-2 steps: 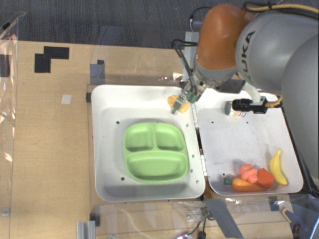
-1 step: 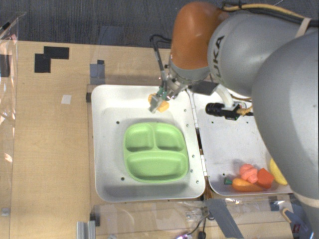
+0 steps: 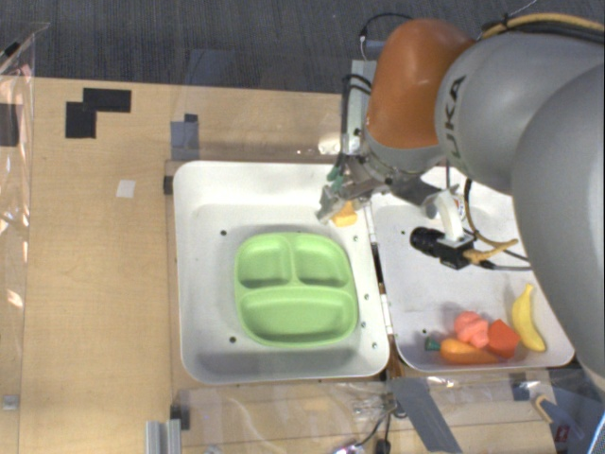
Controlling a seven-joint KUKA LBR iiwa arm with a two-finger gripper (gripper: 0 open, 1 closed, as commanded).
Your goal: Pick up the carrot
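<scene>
From my remote seat, the carrot (image 3: 466, 352) lies untouched at the near edge of the right bin (image 3: 416, 282), beside a banana (image 3: 527, 319) and red toy foods, so the pick looks not yet begun. My gripper (image 3: 338, 200) hovers over the left bin (image 3: 203, 253), above the green divided plate (image 3: 295, 287), touching a small yellow piece (image 3: 346, 218); I cannot tell its opening.

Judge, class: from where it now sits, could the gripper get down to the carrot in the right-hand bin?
Probably yes. The carrot lies uncovered at the near end of the right bin, though a pink toy and a red one crowd it closely. The gripper sits over the left bin's far corner, so it must first cross over.
</scene>
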